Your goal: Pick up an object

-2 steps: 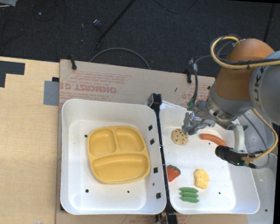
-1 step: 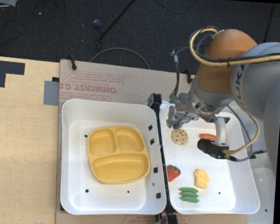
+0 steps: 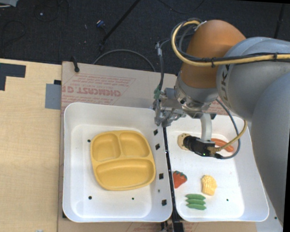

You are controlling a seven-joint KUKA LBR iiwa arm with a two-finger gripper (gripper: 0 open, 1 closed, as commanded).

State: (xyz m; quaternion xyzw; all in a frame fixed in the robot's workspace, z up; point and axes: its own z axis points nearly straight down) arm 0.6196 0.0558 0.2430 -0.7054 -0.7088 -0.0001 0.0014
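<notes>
My gripper (image 3: 164,114) above far end of divider between bins; open or closed, I cannot tell. Corn (image 3: 208,184), green pods (image 3: 196,201), red toy (image 3: 179,179) lie in right bin (image 3: 244,188). Yellow tray (image 3: 121,158) in left bin (image 3: 75,175).

- A pale wood table (image 3: 17,153) sits under everything.
- A brown cardboard sheet (image 3: 102,87) with red letters lies on the table, under two white bins.
- The left bin (image 3: 76,195) and the right bin (image 3: 238,195) sit side by side.
- A black patch (image 3: 6,74) and a grey patch (image 3: 52,95) are on the table, left of the bins.
- A dark floor (image 3: 67,22) is behind the table.
</notes>
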